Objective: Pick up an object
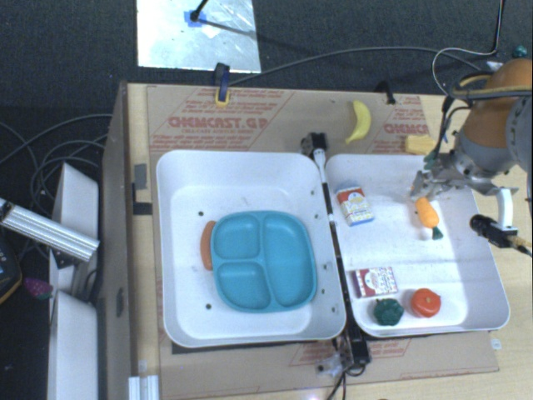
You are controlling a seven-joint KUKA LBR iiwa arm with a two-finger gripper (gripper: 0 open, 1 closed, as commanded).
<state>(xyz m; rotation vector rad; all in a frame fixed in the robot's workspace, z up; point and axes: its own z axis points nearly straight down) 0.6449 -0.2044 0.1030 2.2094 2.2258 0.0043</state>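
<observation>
My gripper [426, 188] hangs over the far right part of the right bin [466, 257], just above a toy carrot [427, 215] with a green top. The finger state is unclear from this angle. In the same bin lie a small white and red carton [355, 205], a red and white box [375, 282], a dark green broccoli piece [387, 311] and a red tomato [425, 302]. The left bin [183, 182] holds a blue divided plate [265, 259] with an orange sausage [206, 245] at its left edge.
A yellow banana [360, 122] and a yellow block [419, 144] lie on the cardboard behind the bins. Cables run across the back and right. A black clamp [317, 144] sits at the divider between the bins. A metal rail [46, 230] stands at the left.
</observation>
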